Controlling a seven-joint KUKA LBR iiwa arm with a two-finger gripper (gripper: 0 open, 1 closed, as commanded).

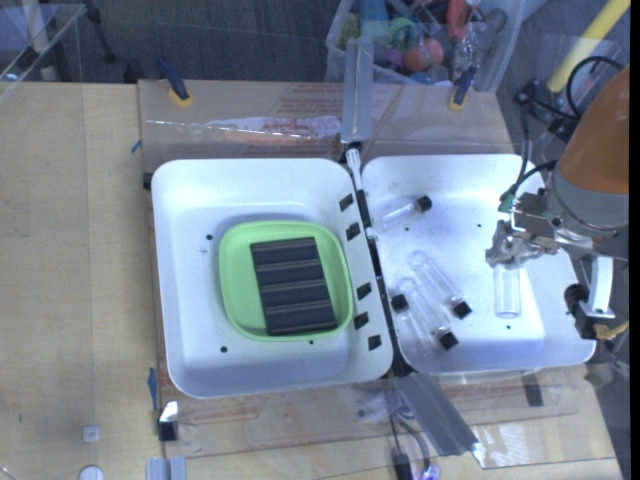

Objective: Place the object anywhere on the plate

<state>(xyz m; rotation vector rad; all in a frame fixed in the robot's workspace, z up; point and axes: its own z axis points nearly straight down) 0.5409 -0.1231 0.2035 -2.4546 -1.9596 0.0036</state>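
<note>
A light green square plate lies in the left bin, and a black ridged block rests on it. The right bin holds several clear plastic tubes with black caps, among them one near the divider and one in the middle. Another clear tube stands out at the bin's right side, just below my gripper. The gripper hovers over that right side, and the frame leaves it unclear whether it touches this tube.
A clear tub of colourful toys stands behind the bins. A ridge with black clips divides the two bins. Cables hang near the arm at the right. Wooden bench extends to the left.
</note>
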